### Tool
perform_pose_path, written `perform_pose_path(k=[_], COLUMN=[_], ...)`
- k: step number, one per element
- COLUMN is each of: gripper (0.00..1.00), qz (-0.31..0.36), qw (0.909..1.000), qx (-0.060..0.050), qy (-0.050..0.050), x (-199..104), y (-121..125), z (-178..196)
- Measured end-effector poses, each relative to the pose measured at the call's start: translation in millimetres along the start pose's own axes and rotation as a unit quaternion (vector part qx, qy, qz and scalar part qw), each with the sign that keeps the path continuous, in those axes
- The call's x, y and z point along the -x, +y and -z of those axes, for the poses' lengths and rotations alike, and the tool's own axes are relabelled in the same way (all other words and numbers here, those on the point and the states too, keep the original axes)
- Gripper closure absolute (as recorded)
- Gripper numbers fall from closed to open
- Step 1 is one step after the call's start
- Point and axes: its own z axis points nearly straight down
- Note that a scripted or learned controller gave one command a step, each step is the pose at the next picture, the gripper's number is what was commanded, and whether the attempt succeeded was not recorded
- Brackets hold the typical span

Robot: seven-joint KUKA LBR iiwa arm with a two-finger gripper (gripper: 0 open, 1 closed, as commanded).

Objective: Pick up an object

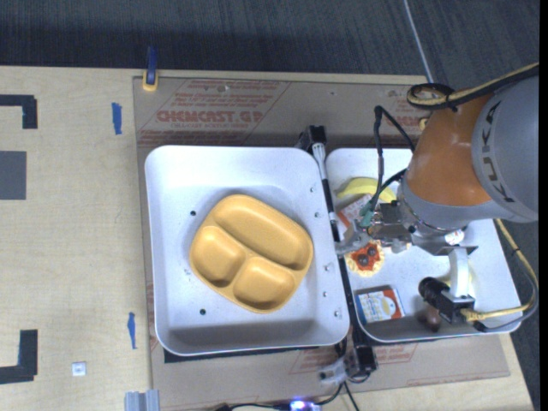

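Mustard-yellow plastic makes up the biggest thing in view: a divided tray (250,251) with three rounded compartments, lying alone near the middle of the left bin (163,229). The other loose objects lie in the right bin (492,268), toward its left side. A pale yellow object (360,187) sits near the far left corner, partly hidden by the arm. A small orange and red object (366,259) lies closer to the camera, by the wall shared with the left bin. A small packet (379,303) with an orange and blue face lies flat near the front rim; its print is too small to read.

The grey arm (514,144) reaches in from the right, its orange band (445,161) over the right bin. Part of the dark "KUKA" lettering shows on the grey casing. The claw (372,234) sits low over the left part of the right bin, just above the orange and red object. I cannot tell whether it is open or closed, and nothing can be seen in its grip.

Both bins rest on a brown sheet (257,101) printed in red with "CHEMCAST GP", repeated in fainter lines. The sheet lies on the pale wooden worktop (68,255), which carries blue tape marks (116,118).
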Motion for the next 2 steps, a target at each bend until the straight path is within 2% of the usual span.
perform_pose_path(k=[1,2], gripper=[0.00,0.00], qz=[0.000,-0.001], qw=[1.0000,1.0000], qx=[0.000,-0.001], qy=[0.000,0.000], x=[0,80], y=[0,-25], z=[0,-36])
